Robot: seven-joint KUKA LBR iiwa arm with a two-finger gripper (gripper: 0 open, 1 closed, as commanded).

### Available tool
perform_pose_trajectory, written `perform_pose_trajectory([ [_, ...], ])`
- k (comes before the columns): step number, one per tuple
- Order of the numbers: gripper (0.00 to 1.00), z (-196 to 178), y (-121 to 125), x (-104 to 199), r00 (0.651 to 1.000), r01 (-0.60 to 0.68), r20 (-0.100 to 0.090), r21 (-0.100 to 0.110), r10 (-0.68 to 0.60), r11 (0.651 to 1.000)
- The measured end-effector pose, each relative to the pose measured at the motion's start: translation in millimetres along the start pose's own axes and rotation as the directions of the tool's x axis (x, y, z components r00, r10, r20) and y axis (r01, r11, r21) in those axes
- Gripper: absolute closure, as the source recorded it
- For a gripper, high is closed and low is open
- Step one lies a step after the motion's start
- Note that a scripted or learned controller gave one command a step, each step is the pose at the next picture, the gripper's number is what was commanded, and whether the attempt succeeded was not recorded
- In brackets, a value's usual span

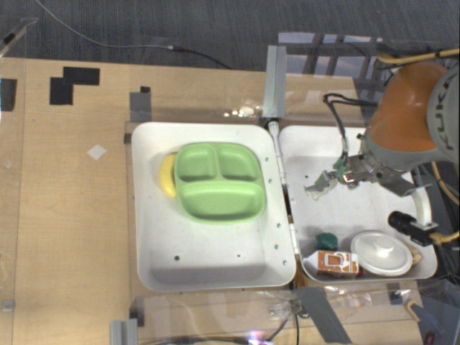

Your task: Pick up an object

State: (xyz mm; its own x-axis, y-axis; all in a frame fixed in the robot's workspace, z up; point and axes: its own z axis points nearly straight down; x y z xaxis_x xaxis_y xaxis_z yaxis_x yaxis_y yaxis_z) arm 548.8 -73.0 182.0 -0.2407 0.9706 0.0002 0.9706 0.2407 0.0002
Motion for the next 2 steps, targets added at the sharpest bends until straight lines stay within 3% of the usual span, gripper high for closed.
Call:
perform_pose_trajectory([
  [1,0.00,95,7,-25,0.996,0.085,0.003,-0.009,-0.085,0.996],
  [2,0.00,97,84,-43,0.987,0.162,0.003,-0.007,-0.162,0.987],
])
